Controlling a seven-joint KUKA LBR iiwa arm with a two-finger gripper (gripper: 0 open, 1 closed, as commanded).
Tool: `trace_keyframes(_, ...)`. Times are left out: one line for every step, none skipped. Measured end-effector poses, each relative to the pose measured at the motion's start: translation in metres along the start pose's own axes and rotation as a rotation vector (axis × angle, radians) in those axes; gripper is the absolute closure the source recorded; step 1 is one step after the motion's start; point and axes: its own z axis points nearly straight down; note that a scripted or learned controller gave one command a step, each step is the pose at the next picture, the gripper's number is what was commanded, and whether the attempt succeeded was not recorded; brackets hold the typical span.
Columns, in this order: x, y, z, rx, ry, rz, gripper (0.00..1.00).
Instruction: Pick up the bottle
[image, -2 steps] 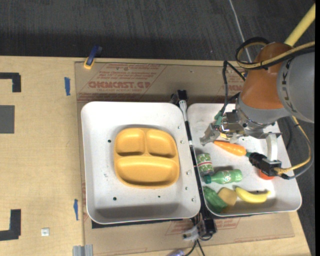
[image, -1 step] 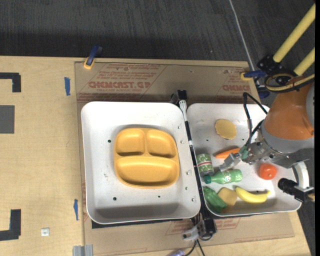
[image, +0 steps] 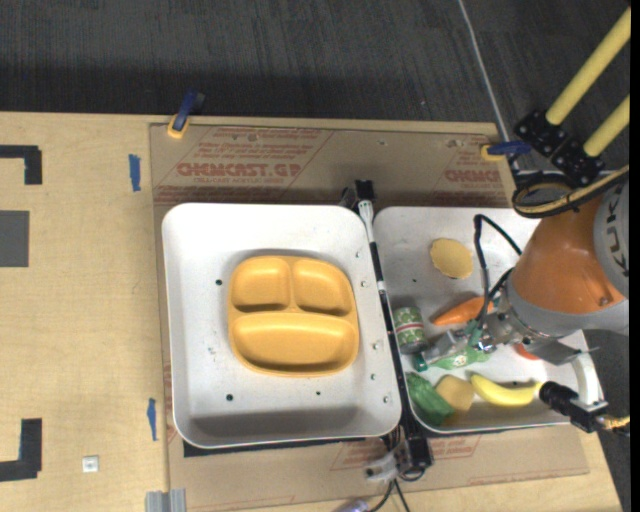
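The bottle (image: 409, 327) is small and clear with a green label, and it lies near the left wall of the right bin (image: 400, 240). My gripper (image: 468, 346) hangs low in that bin, just right of the bottle and a little nearer the front, over a patch of green and white clutter. An orange carrot (image: 458, 312) lies right behind the gripper. The grey and orange wrist (image: 565, 280) hides the bin floor to the right.
A banana (image: 505, 392), a tan block (image: 458, 391) and a green leafy item (image: 430, 399) crowd the right bin's front. A yellow round fruit (image: 452, 257) sits at its back. The left bin (image: 190, 300) holds a yellow divided plate (image: 294, 312).
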Motion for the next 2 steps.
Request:
trace_keyframes(0.064,0.054,-0.083,0.015,0.003,0.168,0.00)
trace_keyframes(0.055,0.104,-0.170,0.016,-0.001,0.557,0.00)
